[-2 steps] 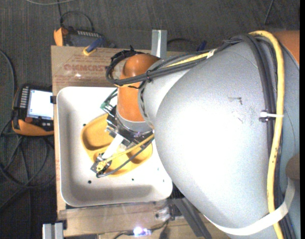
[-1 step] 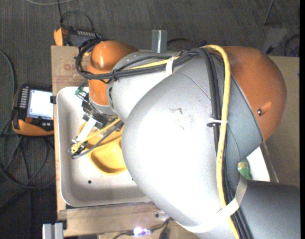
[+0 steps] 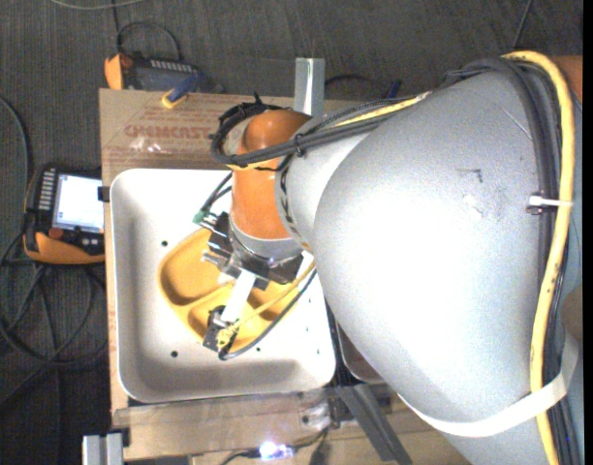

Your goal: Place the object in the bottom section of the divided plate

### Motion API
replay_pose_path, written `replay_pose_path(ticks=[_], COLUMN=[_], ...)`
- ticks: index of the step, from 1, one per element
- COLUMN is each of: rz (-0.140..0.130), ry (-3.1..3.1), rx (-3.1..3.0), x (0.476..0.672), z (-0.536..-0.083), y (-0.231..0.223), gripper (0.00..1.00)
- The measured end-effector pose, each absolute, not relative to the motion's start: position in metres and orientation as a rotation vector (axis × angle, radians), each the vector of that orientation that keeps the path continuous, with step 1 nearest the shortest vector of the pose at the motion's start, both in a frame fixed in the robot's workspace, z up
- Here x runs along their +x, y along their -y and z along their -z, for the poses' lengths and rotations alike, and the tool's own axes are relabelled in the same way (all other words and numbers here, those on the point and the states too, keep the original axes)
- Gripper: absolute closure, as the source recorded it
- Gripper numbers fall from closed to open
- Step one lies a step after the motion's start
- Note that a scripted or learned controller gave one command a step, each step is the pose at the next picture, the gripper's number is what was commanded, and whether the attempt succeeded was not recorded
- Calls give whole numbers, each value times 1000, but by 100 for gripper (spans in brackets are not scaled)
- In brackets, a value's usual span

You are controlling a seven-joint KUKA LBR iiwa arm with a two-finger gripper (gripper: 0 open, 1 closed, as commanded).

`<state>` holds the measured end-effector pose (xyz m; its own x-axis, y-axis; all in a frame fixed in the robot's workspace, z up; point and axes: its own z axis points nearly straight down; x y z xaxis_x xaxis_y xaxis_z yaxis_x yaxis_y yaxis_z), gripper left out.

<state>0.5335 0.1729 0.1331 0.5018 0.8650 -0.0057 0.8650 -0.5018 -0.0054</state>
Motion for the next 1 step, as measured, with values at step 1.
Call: replay_pose_path(ticks=[1], rz=[-12], ry=[1567], rx=[-2720], x=[534], z=[-133], y=[-173], gripper=[0])
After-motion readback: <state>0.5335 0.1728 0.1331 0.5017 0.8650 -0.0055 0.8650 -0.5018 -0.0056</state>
